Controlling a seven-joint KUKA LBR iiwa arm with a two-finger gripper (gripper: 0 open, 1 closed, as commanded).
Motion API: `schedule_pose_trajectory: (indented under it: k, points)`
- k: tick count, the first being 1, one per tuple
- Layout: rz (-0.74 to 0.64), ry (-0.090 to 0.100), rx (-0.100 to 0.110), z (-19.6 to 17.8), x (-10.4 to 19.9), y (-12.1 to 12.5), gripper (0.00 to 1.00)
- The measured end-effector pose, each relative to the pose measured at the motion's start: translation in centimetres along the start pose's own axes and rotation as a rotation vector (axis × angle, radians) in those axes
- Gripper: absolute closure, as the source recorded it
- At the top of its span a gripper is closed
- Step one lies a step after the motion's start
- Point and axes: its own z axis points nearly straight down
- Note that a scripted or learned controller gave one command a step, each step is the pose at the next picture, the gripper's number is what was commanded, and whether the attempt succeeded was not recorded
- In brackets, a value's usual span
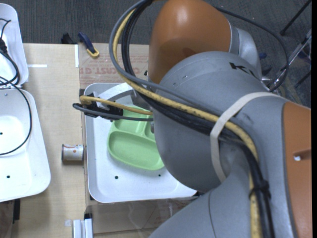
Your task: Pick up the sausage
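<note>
Sausage and claw apparently hidden behind arm (pixel 223 133), over green tray (pixel 131 150).

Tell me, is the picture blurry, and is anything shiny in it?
In the camera view, the arm looms close and looks soft, slightly blurred; its orange dome carries a bright glare spot. The green tray and white bin look sharper, evenly lit, with soft shadow under the arm.
</note>
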Motion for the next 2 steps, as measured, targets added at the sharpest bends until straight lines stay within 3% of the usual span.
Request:
schedule_pose_trajectory:
  k: [1,2]
  points:
    - [-0.003,-0.002,0.0,-0.3,-1.1,4.7,1.0]
    - [-0.046,-0.004,0.0,0.8,-1.0,3.9,1.0]
